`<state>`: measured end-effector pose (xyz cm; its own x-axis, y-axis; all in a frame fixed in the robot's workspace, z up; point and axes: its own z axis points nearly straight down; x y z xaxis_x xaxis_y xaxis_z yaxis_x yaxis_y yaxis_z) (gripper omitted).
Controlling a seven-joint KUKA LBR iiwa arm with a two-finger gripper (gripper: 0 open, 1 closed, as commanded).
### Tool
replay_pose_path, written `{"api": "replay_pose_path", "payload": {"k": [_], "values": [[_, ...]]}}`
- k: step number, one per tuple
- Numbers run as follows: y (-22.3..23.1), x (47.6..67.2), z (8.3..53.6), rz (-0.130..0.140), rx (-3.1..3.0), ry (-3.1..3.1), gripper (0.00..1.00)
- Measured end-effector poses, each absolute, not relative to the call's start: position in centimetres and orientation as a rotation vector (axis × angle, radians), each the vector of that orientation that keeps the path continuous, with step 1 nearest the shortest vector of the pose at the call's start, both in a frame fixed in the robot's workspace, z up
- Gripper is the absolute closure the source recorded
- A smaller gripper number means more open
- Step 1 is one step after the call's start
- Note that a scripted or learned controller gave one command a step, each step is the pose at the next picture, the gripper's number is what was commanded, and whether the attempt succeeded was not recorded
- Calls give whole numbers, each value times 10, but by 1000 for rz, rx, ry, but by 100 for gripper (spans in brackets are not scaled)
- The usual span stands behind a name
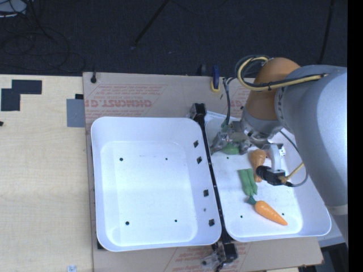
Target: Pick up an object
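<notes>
My gripper (229, 140) is down in the far left corner of the right bin (309, 222), beneath the orange wrist band. A small green object (231, 150) lies right under it, partly hidden by the gripper, and I cannot tell whether it is held. An orange rounded object (258, 157) sits just right of the gripper. A flat green piece (247, 180) lies in the middle of the bin. A toy carrot (271, 213) rests near the front, pointing to the right.
The left bin (102, 197) stands beside the right one, and a black divider (207, 174) runs between them. A black cable (278, 177) loops from the wrist over the right bin. The arm's grey body covers the right bin's far right side.
</notes>
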<state>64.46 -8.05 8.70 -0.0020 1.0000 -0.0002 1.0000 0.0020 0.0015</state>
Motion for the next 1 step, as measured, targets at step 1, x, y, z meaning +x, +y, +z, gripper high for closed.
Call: {"api": "replay_pose_path", "payload": {"k": [1], "values": [[-81, 642, 97, -6, 2221, 2227, 100]]}}
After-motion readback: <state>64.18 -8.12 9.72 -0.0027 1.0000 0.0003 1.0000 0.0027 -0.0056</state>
